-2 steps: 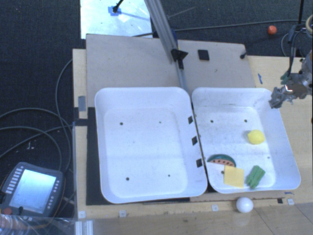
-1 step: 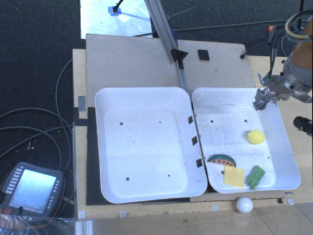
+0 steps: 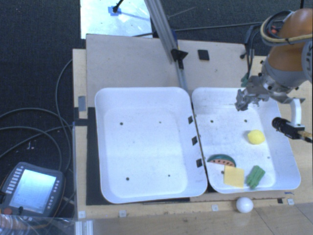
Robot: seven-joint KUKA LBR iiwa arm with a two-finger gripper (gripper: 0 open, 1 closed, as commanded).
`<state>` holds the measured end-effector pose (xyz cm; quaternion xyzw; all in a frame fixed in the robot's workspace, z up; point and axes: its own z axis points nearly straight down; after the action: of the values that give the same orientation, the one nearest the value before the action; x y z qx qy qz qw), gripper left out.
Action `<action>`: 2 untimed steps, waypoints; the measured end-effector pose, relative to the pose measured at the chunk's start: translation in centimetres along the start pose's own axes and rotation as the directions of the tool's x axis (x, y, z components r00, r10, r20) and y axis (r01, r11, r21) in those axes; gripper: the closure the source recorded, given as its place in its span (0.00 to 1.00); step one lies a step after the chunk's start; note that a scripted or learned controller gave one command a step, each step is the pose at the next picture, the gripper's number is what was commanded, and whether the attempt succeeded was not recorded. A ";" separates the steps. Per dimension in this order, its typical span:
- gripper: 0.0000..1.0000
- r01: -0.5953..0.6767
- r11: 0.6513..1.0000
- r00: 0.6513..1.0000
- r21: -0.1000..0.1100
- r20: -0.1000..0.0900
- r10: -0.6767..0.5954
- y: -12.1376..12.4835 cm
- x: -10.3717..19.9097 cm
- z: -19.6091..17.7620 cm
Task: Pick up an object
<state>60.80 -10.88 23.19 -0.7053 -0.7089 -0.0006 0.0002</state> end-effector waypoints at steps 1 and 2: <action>1.00 0.000 1.000 1.000 0.000 0.000 0.000 0.4 5.6 0.8; 1.00 0.000 1.000 1.000 -0.001 0.000 0.000 1.7 10.6 -0.3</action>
<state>62.49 -0.25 23.46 -0.7054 -0.7088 -0.0011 -0.0003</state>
